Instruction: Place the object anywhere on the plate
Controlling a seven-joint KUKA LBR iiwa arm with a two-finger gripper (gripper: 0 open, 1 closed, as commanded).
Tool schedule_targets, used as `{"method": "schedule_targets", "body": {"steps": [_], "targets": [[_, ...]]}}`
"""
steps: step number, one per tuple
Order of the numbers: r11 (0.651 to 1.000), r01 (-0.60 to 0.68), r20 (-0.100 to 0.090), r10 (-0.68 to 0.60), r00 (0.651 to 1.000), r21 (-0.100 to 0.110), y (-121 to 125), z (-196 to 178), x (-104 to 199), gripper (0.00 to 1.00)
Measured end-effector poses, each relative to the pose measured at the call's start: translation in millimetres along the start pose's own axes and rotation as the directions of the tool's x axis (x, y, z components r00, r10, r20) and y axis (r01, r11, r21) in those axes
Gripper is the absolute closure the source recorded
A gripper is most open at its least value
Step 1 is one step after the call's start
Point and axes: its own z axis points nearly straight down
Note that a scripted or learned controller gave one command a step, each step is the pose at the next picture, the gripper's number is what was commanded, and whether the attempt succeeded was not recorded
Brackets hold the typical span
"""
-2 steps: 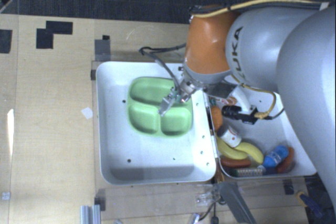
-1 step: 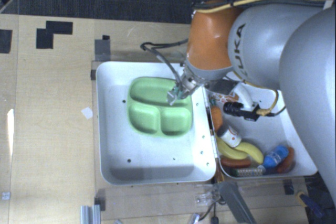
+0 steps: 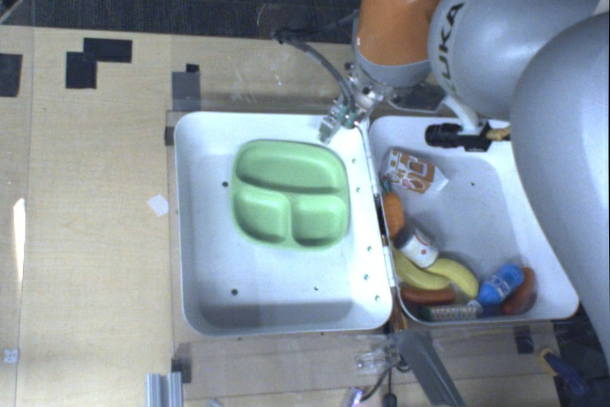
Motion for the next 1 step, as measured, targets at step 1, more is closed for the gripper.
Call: {"method": "schedule_targets", "body": {"steps": [1], "targets": [[0.980,0.201,-0.002,-0.201,0.980,-0.001,15.0,85.8,57.7,1.00]]}}
